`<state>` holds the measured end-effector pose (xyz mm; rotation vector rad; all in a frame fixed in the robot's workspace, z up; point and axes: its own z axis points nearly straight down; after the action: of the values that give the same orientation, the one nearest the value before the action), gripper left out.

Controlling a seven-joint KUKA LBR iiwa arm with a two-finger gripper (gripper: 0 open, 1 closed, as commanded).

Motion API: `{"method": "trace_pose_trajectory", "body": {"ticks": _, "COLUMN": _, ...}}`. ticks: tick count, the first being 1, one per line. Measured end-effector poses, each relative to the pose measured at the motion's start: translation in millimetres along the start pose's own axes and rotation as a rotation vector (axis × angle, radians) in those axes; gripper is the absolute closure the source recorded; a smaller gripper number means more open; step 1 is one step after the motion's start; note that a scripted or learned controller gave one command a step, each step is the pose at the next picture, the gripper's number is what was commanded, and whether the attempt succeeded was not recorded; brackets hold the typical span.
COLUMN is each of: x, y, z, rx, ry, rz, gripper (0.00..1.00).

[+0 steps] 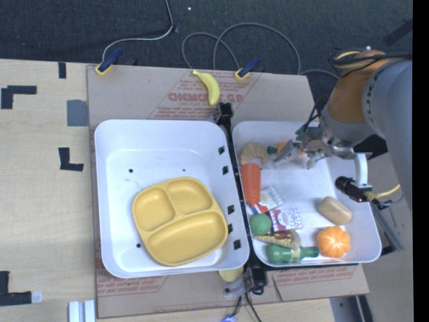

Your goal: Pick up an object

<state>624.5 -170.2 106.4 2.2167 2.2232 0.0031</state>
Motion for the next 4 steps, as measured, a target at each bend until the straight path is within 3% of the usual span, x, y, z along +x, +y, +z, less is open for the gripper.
{"method": "trace_pose_trajectory", "body": {"ticks": 1, "x": -24.1, "y": 30.9, "z": 22.9, "rx": 0.004, "ry": 0.002, "rz": 0.0, "gripper": 0.0}}
{"method": "trace_pose_trajectory", "body": {"ticks": 2, "x": -49.1, "y": 41.9, "z": 24.5, "rx": 0.029, "ry": 0.018, "rz": -0.004, "gripper": 0.0}}
{"method": "trace_pose_trajectory", "body": {"ticks": 3, "x": -23.5, "y": -50.9, "z": 20.0, "rx": -0.003, "ry": -0.004, "rz": 0.003, "gripper": 0.0}}
{"method": "trace_pose_trajectory", "body": {"ticks": 4, "x": -26.1, "y": -48.2, "z": 12.9, "rx": -0.002, "ry": -0.007, "rz": 0.003, "gripper": 1.0}}
